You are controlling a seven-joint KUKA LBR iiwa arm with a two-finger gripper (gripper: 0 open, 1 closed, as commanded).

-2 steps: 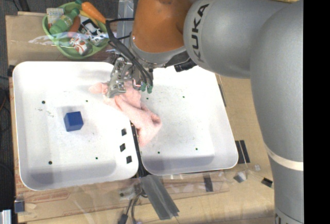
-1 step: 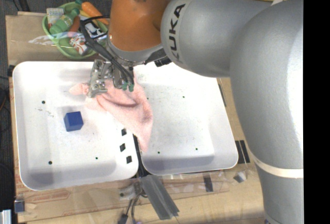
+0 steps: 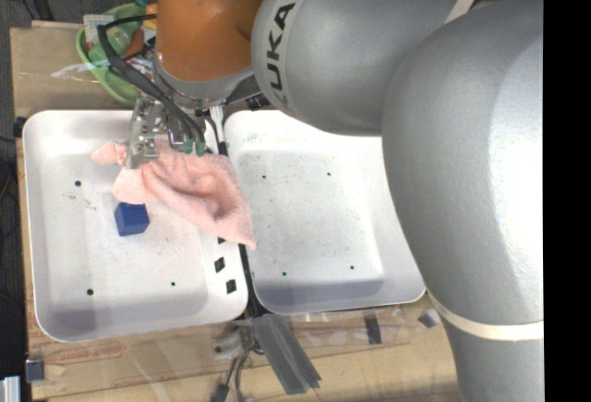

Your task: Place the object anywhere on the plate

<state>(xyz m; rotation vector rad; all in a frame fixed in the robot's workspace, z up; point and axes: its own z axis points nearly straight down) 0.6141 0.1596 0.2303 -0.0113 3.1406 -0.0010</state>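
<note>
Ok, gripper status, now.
End effector: shut on the pink cloth, pinching its corner and lifting it over the left bin, near the blue cube.

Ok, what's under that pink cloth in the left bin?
The pink cloth drapes over the left bin floor and its right rim, with the gripper at its top edge. Whatever lies beneath is covered. The blue cube sits uncovered beside it.

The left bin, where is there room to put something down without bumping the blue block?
In the left bin, the bare floor lies along the front wall below the blue block, and down the left wall. The back right is crowded: the pink cloth drapes over the divider, with the gripper on it. The right bin floor looks bare.
</note>
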